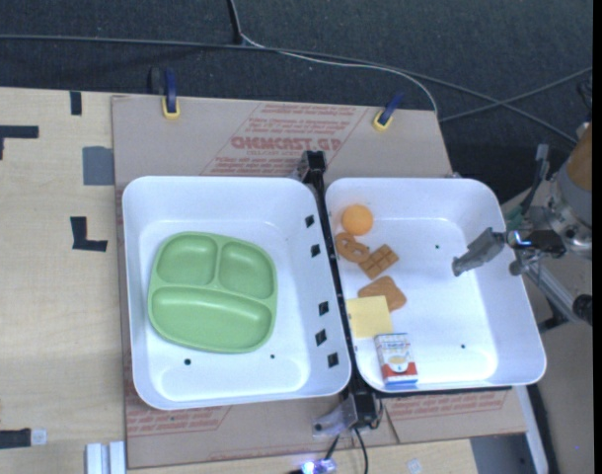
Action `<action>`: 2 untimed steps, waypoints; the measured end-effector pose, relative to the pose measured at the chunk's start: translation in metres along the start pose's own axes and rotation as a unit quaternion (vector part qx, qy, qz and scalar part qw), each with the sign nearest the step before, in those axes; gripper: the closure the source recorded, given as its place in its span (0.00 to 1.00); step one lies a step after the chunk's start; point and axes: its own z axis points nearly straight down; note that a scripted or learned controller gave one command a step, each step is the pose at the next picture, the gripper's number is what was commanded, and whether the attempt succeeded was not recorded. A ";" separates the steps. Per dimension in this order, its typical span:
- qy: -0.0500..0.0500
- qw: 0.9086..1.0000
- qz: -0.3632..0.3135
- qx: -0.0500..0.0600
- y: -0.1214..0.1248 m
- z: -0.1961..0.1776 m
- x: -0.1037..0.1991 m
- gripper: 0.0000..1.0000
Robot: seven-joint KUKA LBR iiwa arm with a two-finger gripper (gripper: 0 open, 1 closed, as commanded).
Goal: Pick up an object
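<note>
The right bin (498, 349) holds several small objects along its left side: an orange ball (356, 218), a brown pretzel-like piece (351, 249), a brown waffle piece (382, 260), a brown toast-shaped piece (383, 291), a yellow square slice (368, 316) and a small white and red carton (396, 357). My gripper (476, 253) hangs over the right part of this bin, well to the right of the objects and touching none of them. Nothing shows in its grasp.
In the left bin (143, 205) lies a green divided plate (214, 291). A black divider (326, 265) runs between the two bins. Both bins rest on a cardboard sheet (281, 136) clamped at its far edge. The arm's body (567, 215) stands beyond the right bin's rim.
</note>
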 end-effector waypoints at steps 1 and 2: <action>-0.001 1.000 -0.002 -0.006 0.002 -0.006 0.000 0.00; -0.001 1.000 -0.002 -0.003 -0.004 0.054 -0.002 0.00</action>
